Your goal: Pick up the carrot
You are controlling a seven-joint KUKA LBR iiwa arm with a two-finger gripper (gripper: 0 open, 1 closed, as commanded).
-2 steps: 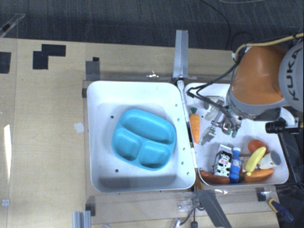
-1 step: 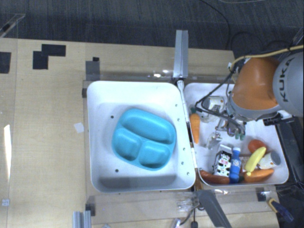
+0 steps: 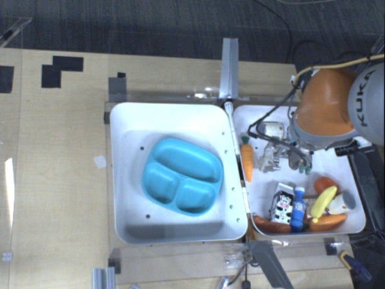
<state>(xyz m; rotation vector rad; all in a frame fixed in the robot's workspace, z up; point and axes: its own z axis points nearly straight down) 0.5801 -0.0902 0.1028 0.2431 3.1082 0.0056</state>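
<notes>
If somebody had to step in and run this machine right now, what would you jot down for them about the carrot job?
Gripper: over the right bin, toward its back, nothing visible between its fingers; whether they are open or shut is unclear.
Carrot: lying along the right bin's left wall, leafy end toward the back, a little to the gripper's left, untouched.
Other items: a cluster at the right bin's front, including a banana and a blue bottle. Blue divided tray in the left bin.
Done: nothing picked yet.
Left: move over the carrot, grasp and lift.
</notes>
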